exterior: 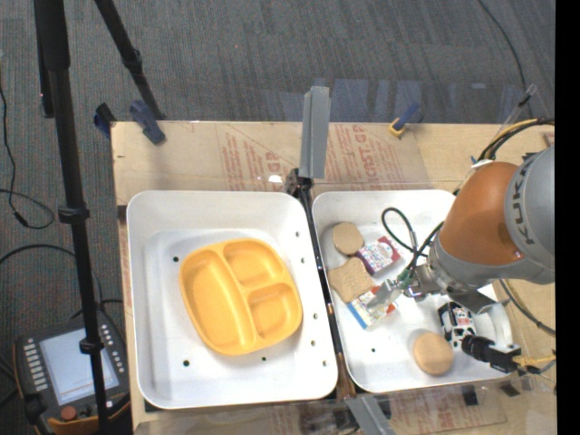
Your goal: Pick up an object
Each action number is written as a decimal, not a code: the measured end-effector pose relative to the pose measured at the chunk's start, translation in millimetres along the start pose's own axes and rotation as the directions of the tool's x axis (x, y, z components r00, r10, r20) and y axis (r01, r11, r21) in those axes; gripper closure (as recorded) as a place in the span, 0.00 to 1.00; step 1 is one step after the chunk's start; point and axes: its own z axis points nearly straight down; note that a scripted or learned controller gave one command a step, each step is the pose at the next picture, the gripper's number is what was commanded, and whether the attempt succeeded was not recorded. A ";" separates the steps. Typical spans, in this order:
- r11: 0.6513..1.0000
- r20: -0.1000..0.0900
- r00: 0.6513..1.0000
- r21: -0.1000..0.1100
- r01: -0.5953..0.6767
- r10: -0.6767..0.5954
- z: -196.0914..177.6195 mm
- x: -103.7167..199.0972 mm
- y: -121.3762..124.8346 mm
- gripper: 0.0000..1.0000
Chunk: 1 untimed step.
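Note:
The right bin [399, 199] holds several small items. A round tan biscuit [347, 238] lies at its upper left, with a brown toast-like slab [350, 279] just below. Beside them is a purple packet [379, 257]. A red, white and blue packet [370, 310] lies near the bin's middle. A tan ball [434, 352] rests at the front, and a black and white item [460, 321] sits to its upper right. My gripper [395, 292] hangs low over the bin's middle, right by the red, white and blue packet and the slab's lower right corner.
A yellow divided plate [241, 295] lies in the left bin [145, 243]. A grey post [314, 139] rises behind the wall between the bins. The arm's orange band [478, 225] and black cables cover the right bin's right side. A tripod [63, 152] stands at left.

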 end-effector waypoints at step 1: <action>0.999 0.000 0.999 -0.002 -0.034 0.034 0.2 25.9 62.8 0.00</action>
